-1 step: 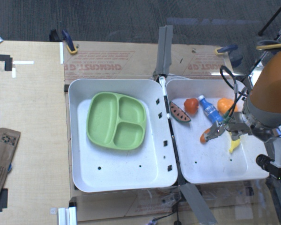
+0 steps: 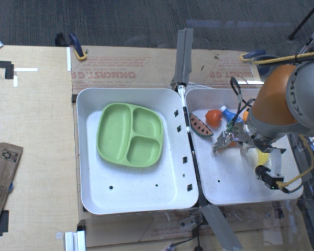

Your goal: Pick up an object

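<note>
In the right bin [image 2: 225,188], near its back left, lie a watermelon-slice toy [image 2: 200,125], a red-orange round toy [image 2: 213,117] and a small blue object [image 2: 229,114]. My gripper [image 2: 223,142] hangs low over this bin, just in front and to the right of these toys. A small orange bit [image 2: 234,144] shows right beside it. The grey arm with its orange band [image 2: 275,103] covers the bin's right part. I see nothing clearly held.
The left bin [image 2: 94,195] holds a green divided plate [image 2: 130,135] toward its back left. A raised divider [image 2: 188,140] runs between the two bins. Black cables [image 2: 235,90] loop off the wrist. Cardboard and a wooden bench surround the bins.
</note>
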{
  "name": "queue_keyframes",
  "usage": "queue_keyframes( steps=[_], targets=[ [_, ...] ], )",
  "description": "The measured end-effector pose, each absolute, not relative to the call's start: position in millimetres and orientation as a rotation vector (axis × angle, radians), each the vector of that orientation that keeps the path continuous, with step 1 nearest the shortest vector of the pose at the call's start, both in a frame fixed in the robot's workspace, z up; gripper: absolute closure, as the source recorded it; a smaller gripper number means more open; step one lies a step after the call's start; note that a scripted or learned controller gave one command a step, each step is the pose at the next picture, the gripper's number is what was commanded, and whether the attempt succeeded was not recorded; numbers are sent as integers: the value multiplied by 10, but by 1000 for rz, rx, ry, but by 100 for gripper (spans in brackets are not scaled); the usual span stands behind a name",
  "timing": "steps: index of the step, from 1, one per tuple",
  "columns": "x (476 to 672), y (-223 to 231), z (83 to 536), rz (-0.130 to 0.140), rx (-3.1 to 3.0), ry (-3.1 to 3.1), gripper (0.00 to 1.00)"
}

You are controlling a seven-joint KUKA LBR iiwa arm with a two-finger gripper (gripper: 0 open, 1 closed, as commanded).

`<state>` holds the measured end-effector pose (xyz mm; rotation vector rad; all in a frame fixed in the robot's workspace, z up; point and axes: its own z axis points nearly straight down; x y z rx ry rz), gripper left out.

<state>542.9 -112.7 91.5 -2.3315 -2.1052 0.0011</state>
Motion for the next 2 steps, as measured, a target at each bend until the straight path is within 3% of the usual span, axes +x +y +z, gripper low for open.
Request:
queue_keyframes(
  steps=[1,2],
  targets=[
    [6057,-1222,910,3,-2380,-2051,0],
    [5666,-1565,912,4,-2578,-1793,0]
  ],
)
